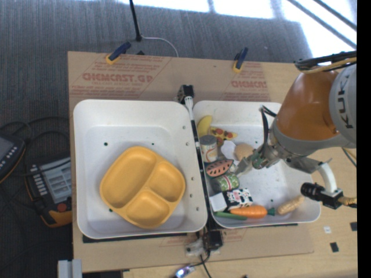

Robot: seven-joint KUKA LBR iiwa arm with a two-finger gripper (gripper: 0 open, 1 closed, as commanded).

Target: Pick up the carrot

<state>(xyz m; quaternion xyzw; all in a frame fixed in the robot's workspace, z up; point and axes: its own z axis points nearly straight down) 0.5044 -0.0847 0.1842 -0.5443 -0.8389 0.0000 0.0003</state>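
just below the gripper (246, 165), whose spread i cannot tell, lies the carrot (249, 212): probably light, stiff, smooth; grip mid-body.

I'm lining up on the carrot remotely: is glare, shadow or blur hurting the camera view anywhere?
Camera view: sunlight blows out the floor along the top edge, away from the bins; the carrot is evenly lit and fairly sharp near the right bin's front wall; the gripper looks soft and small, the arm shading the bin beneath it.
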